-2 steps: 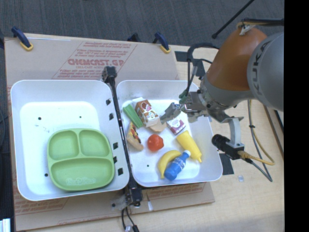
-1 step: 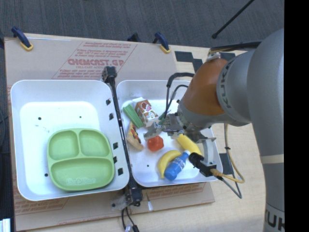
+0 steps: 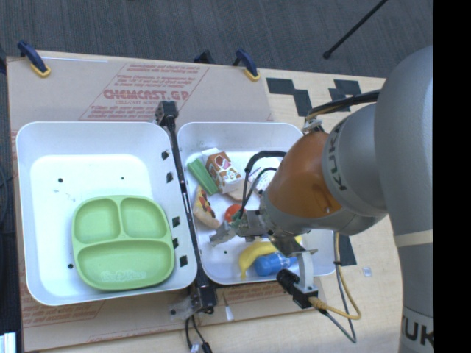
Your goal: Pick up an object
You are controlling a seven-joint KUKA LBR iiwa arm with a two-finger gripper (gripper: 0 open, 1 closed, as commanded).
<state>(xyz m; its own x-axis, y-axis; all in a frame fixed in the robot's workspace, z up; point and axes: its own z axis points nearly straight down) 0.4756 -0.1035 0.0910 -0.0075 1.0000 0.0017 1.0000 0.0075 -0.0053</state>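
From the camera above the bench, the arm's orange band [image 3: 305, 179] and grey wrist hang over the right bin [image 3: 243, 132], hiding much of its middle. The gripper [image 3: 239, 228] is low among the clutter, and I cannot tell how far the fingers are spread or whether anything sits between them.

Candidates lie packed close together: a banana [image 3: 254, 256] touching a blue bottle [image 3: 276, 263], a small carton [image 3: 223, 170] beside a green stick [image 3: 200, 175], and a red piece [image 3: 234, 212] just by the gripper.

The likely trouble is crowding: a closing grip could nudge a neighbour, pinch two things, or slip off the curved banana. The divider wall between the bins stands near on the left, leaving little side room. The left bin [image 3: 44, 142], holding a green tray [image 3: 121, 243], has open floor around it.
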